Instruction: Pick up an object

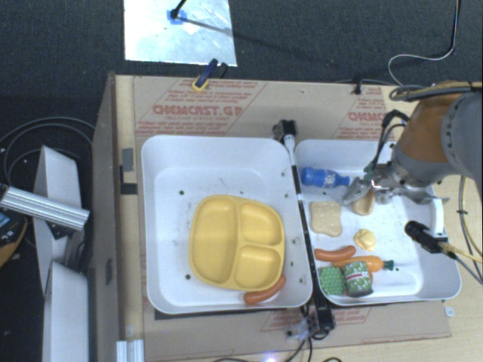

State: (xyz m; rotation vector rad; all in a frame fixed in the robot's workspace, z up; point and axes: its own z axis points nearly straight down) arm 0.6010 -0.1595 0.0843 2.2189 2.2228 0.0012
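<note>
Under claw (365, 194), half-hidden tan piece (364, 204)

The arm (441, 130) runs off the camera view's right edge, its base cut from sight, and its wrist covers part of the right bin's (445, 281) far wall. The gripper (367, 189) sits low among the items, too blurred to tell how its fingers stand; a tan piece (364, 204) just beneath it is partly covered, its shape unclear. The sausage (265, 292) in the left bin (162, 202) is half tucked under the yellow tray's (236, 241) near rim. The label on the small can (358, 278) is too small to read. A grey rail (41, 206) is cut off at left.
</note>
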